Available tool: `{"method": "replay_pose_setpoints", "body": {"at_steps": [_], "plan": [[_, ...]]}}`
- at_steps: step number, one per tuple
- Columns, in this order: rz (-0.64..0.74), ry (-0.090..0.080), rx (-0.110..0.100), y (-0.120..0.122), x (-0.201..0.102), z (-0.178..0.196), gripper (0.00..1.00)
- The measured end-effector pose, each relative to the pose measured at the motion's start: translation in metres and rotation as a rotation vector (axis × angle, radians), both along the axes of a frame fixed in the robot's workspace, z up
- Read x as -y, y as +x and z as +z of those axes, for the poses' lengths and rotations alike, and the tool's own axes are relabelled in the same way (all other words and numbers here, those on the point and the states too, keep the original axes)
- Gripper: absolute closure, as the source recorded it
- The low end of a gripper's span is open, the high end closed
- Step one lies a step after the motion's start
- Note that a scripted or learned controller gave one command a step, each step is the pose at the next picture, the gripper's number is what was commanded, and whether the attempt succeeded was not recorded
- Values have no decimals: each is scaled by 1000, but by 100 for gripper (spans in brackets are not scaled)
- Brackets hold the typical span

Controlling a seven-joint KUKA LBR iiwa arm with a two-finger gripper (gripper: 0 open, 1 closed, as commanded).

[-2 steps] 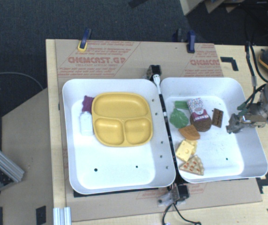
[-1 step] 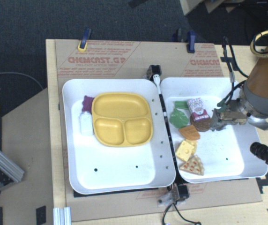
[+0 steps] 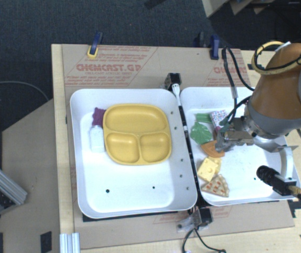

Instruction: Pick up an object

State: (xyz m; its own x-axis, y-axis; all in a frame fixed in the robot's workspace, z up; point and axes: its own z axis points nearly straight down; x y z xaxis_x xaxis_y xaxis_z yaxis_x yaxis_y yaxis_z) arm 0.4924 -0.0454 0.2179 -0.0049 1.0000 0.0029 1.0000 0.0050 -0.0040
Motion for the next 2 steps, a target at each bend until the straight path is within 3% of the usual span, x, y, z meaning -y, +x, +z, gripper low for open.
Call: {"method": "replay_pose_setpoints", "body": {"at_steps": [1, 2], "plan": [[1, -1, 6, -9, -39, 17, 100], [-6, -2, -1, -6, -37, -4, 100]]}}
